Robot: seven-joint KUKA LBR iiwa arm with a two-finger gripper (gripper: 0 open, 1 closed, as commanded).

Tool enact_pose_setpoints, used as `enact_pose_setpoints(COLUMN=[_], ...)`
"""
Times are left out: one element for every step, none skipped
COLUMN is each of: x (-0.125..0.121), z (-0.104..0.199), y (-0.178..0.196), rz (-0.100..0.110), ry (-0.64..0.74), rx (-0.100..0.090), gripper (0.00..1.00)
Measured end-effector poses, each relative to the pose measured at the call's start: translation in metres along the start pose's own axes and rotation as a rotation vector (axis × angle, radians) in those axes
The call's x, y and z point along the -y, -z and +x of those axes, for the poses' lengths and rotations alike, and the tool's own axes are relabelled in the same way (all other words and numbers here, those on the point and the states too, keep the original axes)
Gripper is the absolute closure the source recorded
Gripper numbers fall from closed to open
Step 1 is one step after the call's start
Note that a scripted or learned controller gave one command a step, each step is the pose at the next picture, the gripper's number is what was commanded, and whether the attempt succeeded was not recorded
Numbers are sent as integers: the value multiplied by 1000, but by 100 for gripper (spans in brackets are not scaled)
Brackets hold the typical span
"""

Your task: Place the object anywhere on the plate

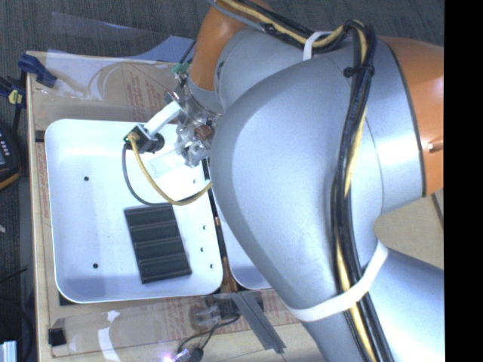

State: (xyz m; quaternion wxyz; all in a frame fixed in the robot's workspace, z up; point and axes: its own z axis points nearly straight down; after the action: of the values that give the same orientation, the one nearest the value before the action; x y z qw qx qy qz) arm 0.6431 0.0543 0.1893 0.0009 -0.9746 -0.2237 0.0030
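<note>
A dark grey ribbed rectangular plate (157,243) lies flat in the left white bin (83,202), toward its front right. My gripper (190,143) hangs over the bin's back right part, up and to the right of the plate and apart from it. A white bracket with a black-and-yellow connector (143,138) sticks out from the wrist to the left. A yellow cable (162,194) loops down from it just above the plate's far edge. The arm's grey body hides whatever is under the gripper.
The big grey arm (317,179) with orange bands covers nearly all of the right bin (245,281), of which a front corner shows. Wooden bench edges, clear tape and blue clamps (30,70) ring the left bin. A metal bracket (253,319) lies at the front.
</note>
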Motion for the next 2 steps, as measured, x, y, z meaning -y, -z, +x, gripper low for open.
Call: enact_pose_setpoints(x=[17, 16], z=[-88, -179], y=[1, 0], rz=[1, 1], ry=[-155, 177], rx=[0, -1], gripper=[100, 100])
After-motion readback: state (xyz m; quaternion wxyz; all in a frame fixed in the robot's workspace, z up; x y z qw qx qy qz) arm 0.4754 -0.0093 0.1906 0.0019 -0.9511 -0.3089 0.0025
